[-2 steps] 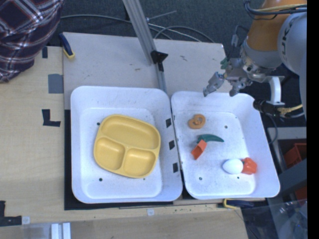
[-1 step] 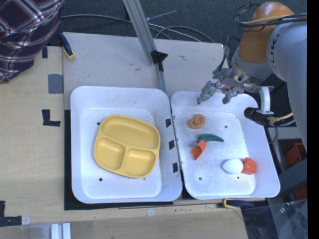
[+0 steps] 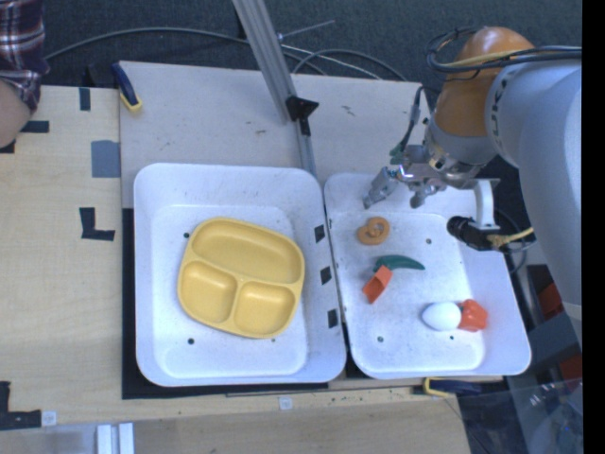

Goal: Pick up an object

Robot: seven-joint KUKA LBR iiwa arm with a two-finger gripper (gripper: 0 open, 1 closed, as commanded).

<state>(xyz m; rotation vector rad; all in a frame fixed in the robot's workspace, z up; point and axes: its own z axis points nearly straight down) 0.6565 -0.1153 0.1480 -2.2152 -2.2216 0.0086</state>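
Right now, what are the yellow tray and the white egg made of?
The yellow divided tray looks like smooth molded plastic: even color, rounded compartments, soft sheen. The white egg looks like a glossy plastic toy, judging by its bright highlight, though the view can't rule out a real egg.

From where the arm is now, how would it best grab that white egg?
Come straight down on the egg and pinch its narrow middle from the near and far sides. An orange piece touches its right end, so closing along its length would likely bump that.
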